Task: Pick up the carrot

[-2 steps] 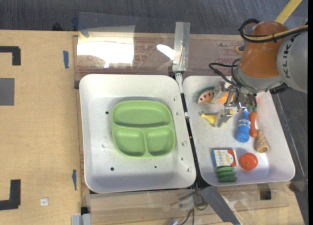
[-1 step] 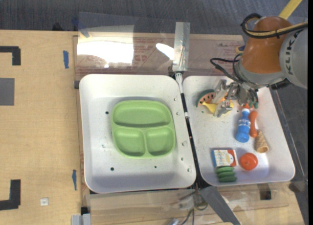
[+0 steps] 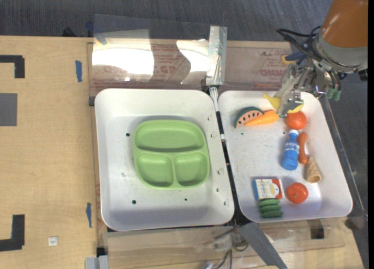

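The orange carrot [image 3: 262, 119] lies in the back part of the right bin [image 3: 336, 162], pointing left against a watermelon slice [image 3: 248, 114]. My gripper [image 3: 290, 102] hangs just right of the carrot's thick end, over a yellow banana-like piece [image 3: 270, 99]. Its fingers stand open, and the carrot is not between them. A red tomato [image 3: 296, 120] sits directly below the gripper in the view.
The right bin also holds a blue bottle [image 3: 290, 151], an ice cream cone [image 3: 312, 170], a second tomato [image 3: 297, 193], a small box [image 3: 267, 188] and a green ridged piece [image 3: 269, 208]. A green divided plate [image 3: 171, 152] lies in the left bin [image 3: 111, 145].
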You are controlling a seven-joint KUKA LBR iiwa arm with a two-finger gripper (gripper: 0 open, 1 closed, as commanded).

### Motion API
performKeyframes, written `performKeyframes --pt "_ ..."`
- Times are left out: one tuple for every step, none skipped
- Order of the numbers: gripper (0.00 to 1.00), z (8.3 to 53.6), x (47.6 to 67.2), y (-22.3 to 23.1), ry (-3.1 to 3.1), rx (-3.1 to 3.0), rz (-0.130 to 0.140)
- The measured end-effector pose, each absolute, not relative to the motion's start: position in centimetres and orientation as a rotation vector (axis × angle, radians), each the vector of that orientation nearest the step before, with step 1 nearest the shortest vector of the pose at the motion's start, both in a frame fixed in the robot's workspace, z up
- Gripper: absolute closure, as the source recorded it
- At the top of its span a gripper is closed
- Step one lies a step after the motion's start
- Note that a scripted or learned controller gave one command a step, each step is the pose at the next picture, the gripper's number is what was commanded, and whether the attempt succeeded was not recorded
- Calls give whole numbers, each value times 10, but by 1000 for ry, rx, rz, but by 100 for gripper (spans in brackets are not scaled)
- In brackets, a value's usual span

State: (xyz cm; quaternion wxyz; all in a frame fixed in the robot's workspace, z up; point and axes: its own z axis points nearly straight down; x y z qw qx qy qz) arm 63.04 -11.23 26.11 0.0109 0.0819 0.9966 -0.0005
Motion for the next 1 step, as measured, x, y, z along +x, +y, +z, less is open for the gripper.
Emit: performKeyframes --pt "100 472 655 -173 3119 144 -6"
